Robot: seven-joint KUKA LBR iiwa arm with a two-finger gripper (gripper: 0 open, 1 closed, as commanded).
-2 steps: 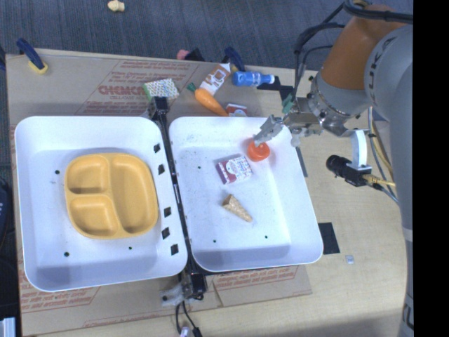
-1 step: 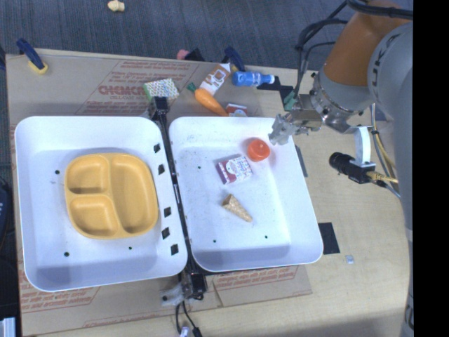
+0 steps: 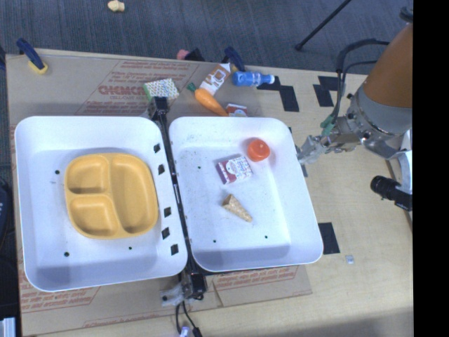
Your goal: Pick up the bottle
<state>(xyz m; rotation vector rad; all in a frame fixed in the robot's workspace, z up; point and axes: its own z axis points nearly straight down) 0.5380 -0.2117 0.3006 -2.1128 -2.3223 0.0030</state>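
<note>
A small blue bottle (image 3: 251,79) with a white cap lies on its side on the bench behind the right bin (image 3: 305,220). A white bottle with an orange label (image 3: 216,78) lies just left of it, also outside the bins. My gripper (image 3: 309,150) hangs just past the right bin's right rim, level with its upper half. It is well clear of both bottles and nothing shows in it. The grey arm with its orange band (image 3: 393,69) rises at the right.
The right bin holds an orange round piece (image 3: 257,149), a maroon packet (image 3: 234,169) and a tan cone (image 3: 237,208). A yellow divided plate (image 3: 111,194) lies in the left bin (image 3: 28,188). A toy carrot (image 3: 209,102) and a checkered packet (image 3: 161,88) lie behind the bins.
</note>
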